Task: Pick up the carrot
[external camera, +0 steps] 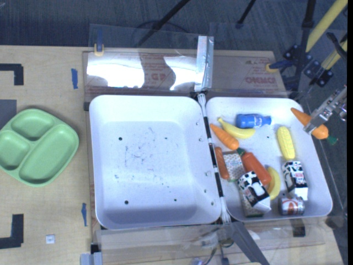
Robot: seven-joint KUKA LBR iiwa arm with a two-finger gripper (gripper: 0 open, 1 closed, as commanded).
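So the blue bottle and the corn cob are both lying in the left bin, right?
Not quite. The blue bottle and the corn cob lie in the right bin, among the other items. The camera view shows this; the left bin holds neither.

We count two white bins [146, 106], one green divided plate [37, 146], three carrots [224, 136], two bananas [236, 129], one corn cob [285, 141], one blue bottle [252, 120], two black-and-white cartons [253, 189] and one can [290, 205].
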